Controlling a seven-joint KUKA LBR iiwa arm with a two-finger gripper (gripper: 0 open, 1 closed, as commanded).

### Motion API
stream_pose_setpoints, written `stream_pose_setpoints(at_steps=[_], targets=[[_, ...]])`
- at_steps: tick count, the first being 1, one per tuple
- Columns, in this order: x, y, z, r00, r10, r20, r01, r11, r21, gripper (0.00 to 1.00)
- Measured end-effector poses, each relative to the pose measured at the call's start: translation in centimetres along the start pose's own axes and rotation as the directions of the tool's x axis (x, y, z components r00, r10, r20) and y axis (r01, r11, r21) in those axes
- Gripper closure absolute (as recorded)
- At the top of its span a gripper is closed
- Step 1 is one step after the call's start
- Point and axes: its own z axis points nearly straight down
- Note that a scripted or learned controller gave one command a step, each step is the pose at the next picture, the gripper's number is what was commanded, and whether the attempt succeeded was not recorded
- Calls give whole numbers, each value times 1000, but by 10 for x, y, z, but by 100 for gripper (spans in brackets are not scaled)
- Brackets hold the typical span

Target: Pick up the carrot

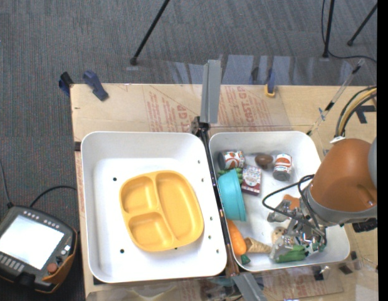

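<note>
The carrot is orange and lies at the front left of the right bin, close to the divider, with its tip pointing toward the bin's near edge. My gripper hangs low over the front right part of the same bin, to the right of the carrot and apart from it. It is above a green item and an ice-cream cone toy. The arm's orange band covers the bin's right side.
A teal bowl stands on edge by the divider behind the carrot. Two small cans, a brown item and a small packet lie at the back of the right bin. A yellow divided plate sits in the left bin.
</note>
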Motion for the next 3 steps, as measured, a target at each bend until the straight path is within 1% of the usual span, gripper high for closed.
stream_pose_setpoints(at_steps=[1,2,3], targets=[[-67,66,-2,998,65,6,-65,998,-1,0],[-117,48,-232,999,38,21,-38,999,-1,0],[-57,81,-37,1000,-26,-10,26,1000,1,0]])
